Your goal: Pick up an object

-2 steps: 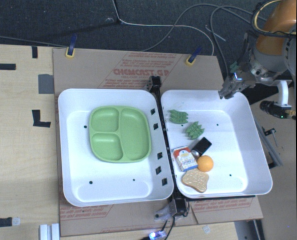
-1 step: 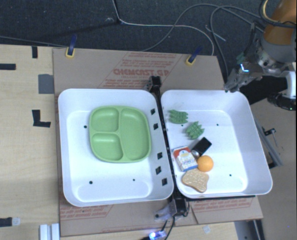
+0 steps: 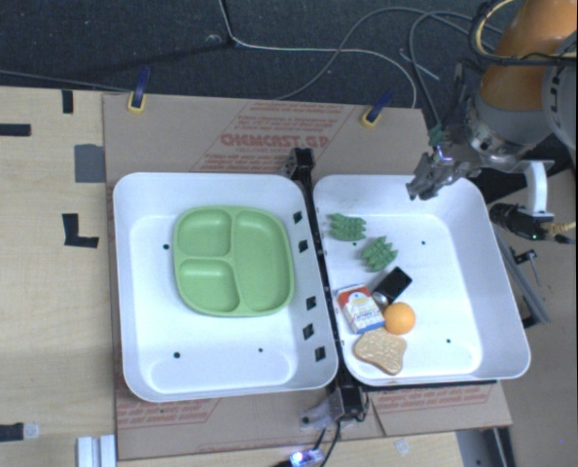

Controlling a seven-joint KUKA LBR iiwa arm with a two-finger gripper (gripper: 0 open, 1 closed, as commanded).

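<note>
Pincer (image 3: 427,185) over right bin (image 3: 493,290) far corner; we cannot tell its grip state. Orange ball (image 3: 399,318), bread slice (image 3: 380,351) near front edge.

White bins (image 3: 143,261); light green divided plate (image 3: 234,261); two darker green leafy pieces (image 3: 347,227); orange ball (image 3: 399,318); black block (image 3: 393,284); tan bread slice (image 3: 380,352); red-white carton (image 3: 361,308) showing.

One fixed camera looked down at a slant from above the bench (image 3: 36,261), taking in both white bins (image 3: 138,290) whole.
</note>
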